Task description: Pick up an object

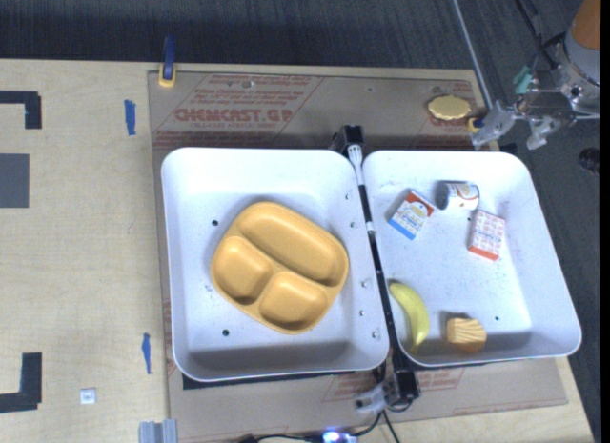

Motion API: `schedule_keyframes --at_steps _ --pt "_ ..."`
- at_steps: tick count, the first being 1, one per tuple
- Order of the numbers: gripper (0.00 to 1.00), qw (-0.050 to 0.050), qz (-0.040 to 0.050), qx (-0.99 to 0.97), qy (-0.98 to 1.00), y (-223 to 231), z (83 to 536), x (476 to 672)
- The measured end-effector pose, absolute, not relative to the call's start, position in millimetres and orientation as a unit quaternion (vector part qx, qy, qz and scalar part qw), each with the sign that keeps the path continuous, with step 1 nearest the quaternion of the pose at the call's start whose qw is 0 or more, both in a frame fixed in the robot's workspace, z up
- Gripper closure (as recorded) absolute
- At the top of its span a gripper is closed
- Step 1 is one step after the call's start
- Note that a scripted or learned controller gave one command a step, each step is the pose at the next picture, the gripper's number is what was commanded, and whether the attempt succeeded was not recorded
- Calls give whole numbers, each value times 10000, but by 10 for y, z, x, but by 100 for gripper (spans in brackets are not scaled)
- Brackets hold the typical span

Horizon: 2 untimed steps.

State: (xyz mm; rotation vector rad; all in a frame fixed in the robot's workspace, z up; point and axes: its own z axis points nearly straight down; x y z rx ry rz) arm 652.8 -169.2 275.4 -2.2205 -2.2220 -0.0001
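Beside the right bin's (534, 241) far right corner, out past its rim, the tool (510, 117) hangs at the end of the grey arm (581, 60) with its orange band; how far its fingers stand apart cannot be told, and nothing can be seen between them.

Inside the right bin, a small blue, white and red carton (411, 214) lies tilted near the far left corner, its print too small to read. Just to its right lies a small can (457, 193) on its side, with red on its label. Further right, near the bin's right wall, a red-and-white box (486, 235) lies flat; its lettering cannot be made out. At the near left, a banana (411, 311) lies along the left wall, and a tan bread-like piece (466, 332) sits just right of it.

Left of the right bin, touching along the shared edge, the left bin (191, 184) holds a yellow three-compartment tray (277, 266).

Beyond both bins, the sheet beneath them (286, 108) bears reddish print that seems to read "CHEMCAST GP". A round tan cookie-like piece (449, 108) rests on that sheet just beyond the right bin. The pale wooden counter (76, 270) carries blue tape marks.
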Motion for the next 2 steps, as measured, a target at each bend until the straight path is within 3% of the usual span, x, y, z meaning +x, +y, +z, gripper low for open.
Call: schedule_keyframes --at_steps 1,2 --pt "0 -18 -9 -7066 -7076 -1766 862 6637" --pt "100 -30 -12 -7062 -7080 -1764 966 6644"
